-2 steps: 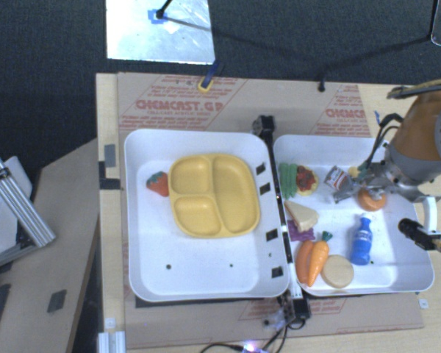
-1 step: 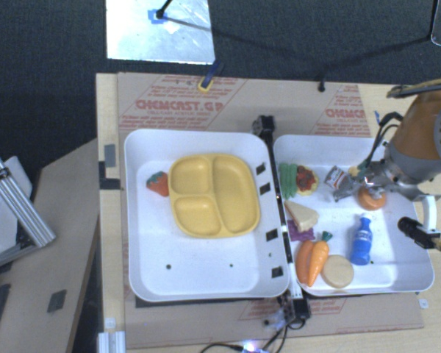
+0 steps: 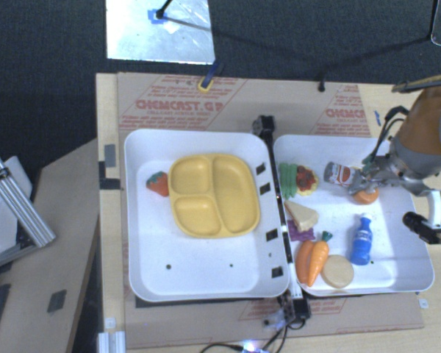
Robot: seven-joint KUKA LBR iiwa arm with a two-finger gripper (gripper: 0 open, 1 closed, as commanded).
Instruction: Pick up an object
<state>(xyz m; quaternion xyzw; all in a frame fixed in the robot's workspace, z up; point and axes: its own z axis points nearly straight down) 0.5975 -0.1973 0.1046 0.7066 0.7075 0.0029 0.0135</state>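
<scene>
Gripper (image 3: 367, 179) is down in the right bin (image 3: 404, 271), can't tell what it's doing. An orange toy (image 3: 365, 195) sits right under it, small can (image 3: 339, 173) just left.

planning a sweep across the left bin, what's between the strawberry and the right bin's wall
In the camera view, the yellow divided plate lies between the strawberry and the right bin's wall, filling most of that stretch.

The grey two-finger gripper (image 3: 369, 176) covers most of a small orange object (image 3: 365, 195); its identity is unclear.
</scene>
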